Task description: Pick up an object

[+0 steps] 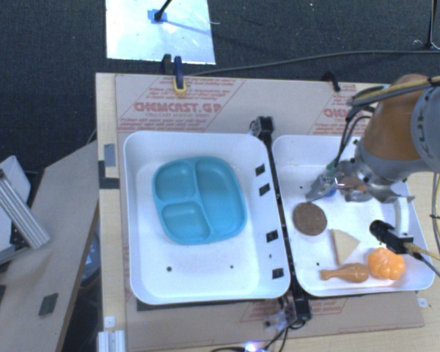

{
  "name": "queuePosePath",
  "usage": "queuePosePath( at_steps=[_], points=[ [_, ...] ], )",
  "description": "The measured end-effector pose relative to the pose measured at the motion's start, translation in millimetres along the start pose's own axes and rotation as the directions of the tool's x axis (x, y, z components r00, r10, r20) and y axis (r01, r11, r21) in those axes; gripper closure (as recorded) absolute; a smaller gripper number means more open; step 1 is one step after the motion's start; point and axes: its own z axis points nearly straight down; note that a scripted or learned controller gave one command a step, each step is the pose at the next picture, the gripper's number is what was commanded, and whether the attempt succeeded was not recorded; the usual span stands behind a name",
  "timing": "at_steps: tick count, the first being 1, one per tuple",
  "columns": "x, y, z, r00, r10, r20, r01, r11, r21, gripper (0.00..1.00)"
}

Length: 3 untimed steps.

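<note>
Four items crowd below the gripper [324, 185] in the right bin [301, 152]: brown disc [309, 218] nearest, then wedge [343, 244], drumstick [345, 273], orange pumpkin [386, 264]; finger state unclear; bare floor toward the far rim

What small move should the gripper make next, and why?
Probably lower a little toward the round brown disc. The gripper hangs just above it in the right bin, with nothing visibly between its fingers, and the disc lies apart from the other items.

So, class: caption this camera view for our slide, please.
Gripper hovers above a brown disc in the right bin; blue tray sits left.
</note>
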Motion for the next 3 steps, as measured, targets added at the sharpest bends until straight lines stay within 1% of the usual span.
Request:
queuePosePath(
  at_steps=[1, 3],
  points=[
    [-1, 1, -13, 1.000, 0.002, 0.002, -0.002, 1.000, -0.005, 1.00],
    [-22, 0, -123, 1.000, 0.002, 0.003, -0.002, 1.000, -0.010, 1.00]
  ],
)
